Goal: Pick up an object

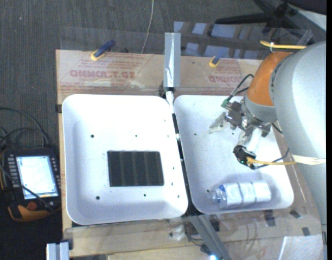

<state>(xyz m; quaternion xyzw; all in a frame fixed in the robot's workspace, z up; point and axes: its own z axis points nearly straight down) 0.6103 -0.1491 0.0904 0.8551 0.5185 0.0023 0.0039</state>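
Approach, I judge: the two-finger gripper [224, 122] hangs over the right shallow white bin [204, 161]; whether it is spread or closed I cannot tell. Next it must descend onto the white, blue-ended plastic packet [243, 193].

White bins [90, 118]; black striped mat [134, 168]

**Lighting/quality: even light, soft frame**

Light was diffuse and fairly bright; white bins [79, 118] ran near blown-out, little surface detail; shadows were faint, soft-edged; carpet [25, 37] read dim; arm [307, 102] near the lens looked defocused; overall slightly grainy.
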